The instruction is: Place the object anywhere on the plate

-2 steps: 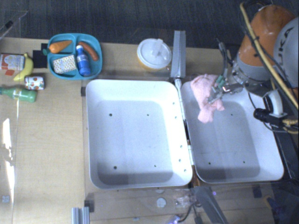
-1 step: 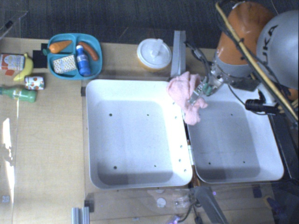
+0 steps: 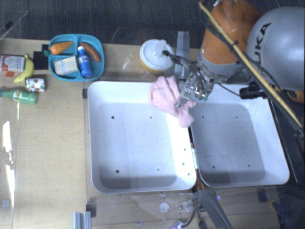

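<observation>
Two white bins side by side, sharing a raised middle rim. Left bin (image 3: 138, 147): floor bare across most of its width, walls on all four sides, plenty of open room toward the near and left edges. Right bin (image 3: 238, 147): floor likewise bare; its far edge is crowded by the arm's wrist and cabling.

Pink cloth (image 3: 167, 99) lies bunched at the far right corner of the left bin, draped up and over the middle rim, one tail hanging toward the right bin.

Gripper (image 3: 187, 99) sits low over that same rim, right at the cloth's right-hand fold, touching or pressed into it. Fingers are lost against the fabric and wrist hardware; cannot tell whether they stand wide, narrow or closed on the cloth.

Off the bins, far left on the bench: a blue divided plate (image 3: 76, 57) with toy food in its compartments. A yellow-and-white lidded cup (image 3: 155, 55) stands just behind the left bin's far rim, near the cloth
</observation>
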{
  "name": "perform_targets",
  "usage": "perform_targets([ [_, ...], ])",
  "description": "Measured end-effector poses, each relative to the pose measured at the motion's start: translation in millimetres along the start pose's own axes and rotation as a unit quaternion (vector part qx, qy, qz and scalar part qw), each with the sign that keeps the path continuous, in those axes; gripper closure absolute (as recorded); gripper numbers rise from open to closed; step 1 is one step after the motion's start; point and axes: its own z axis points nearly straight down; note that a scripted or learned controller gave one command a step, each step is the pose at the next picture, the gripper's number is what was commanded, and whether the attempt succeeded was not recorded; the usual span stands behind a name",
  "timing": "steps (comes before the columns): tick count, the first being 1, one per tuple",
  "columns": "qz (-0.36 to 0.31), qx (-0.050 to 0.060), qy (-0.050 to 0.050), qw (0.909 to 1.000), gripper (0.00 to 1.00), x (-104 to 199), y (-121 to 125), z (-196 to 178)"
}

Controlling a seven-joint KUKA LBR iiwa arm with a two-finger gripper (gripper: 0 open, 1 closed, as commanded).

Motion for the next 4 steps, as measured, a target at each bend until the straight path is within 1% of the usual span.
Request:
perform_targets([
  [1,-0.2,-0.001,0.0,0.9799,1.0,26.3,48.7,-7.1],
  [2,-0.218,0.0,0.001,0.976,1.0,59.6,83.5,-4.7],
  [3,-0.218,-0.001,0.0,0.9758,1.0,84.6,128.6,3.3],
  [4,-0.218,-0.001,-0.001,0.9759,0.0,84.4,128.6,2.7],
])
